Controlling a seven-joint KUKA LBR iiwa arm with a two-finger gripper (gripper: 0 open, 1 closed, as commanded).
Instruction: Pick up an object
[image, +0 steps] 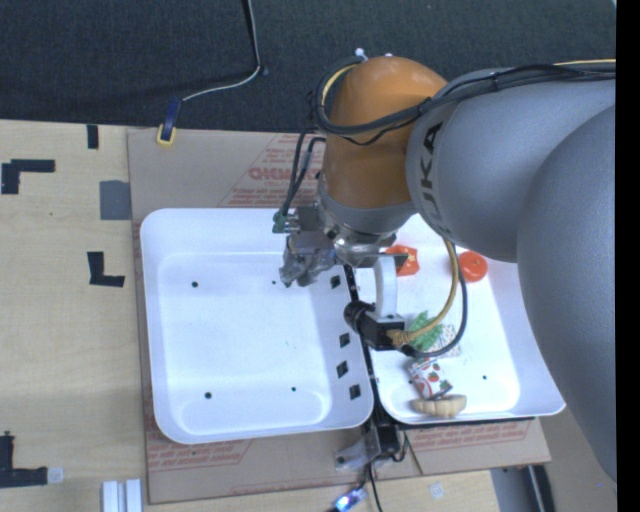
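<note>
The pick seems not yet made: the gripper (303, 256) hangs over the left bin (250, 340) towards the worktop's far edge, its opening impossible to tell, while the small objects (432, 380) lie in the right bin (500, 395).

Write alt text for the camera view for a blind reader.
A grey robot arm reaches in from the right, its gripper over the left bin, near its far right corner. The right bin holds small items: orange pieces, a green item, a tan item at the front.
</note>
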